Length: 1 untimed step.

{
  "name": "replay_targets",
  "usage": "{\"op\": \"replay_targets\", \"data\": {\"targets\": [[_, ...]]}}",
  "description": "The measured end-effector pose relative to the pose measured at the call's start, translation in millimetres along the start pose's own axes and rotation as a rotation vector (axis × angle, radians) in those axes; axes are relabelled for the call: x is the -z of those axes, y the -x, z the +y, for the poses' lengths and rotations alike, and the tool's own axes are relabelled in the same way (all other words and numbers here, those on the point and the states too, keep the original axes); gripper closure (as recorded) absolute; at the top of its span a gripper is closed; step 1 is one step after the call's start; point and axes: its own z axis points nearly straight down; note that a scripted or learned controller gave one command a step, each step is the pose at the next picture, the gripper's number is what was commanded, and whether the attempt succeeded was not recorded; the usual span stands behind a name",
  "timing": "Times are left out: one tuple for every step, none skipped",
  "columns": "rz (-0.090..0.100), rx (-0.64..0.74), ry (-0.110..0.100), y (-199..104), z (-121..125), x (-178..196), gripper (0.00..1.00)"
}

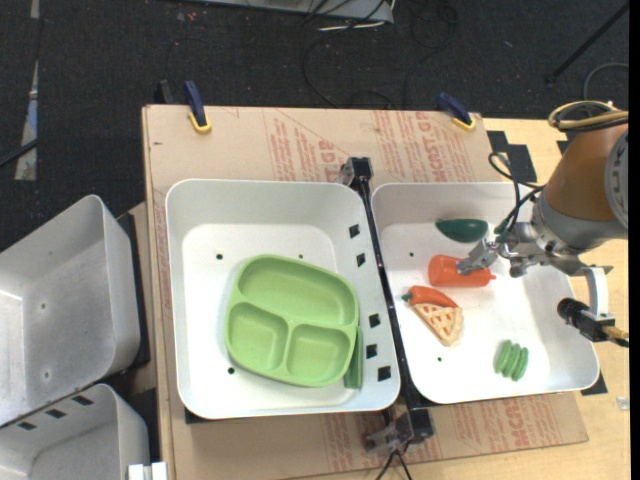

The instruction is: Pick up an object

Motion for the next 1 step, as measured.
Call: {"op": "replay_targets", "data": {"targets": [[-0.009,-0.003,-0.004,2.9,-5.6,4.4,1.0]]}}
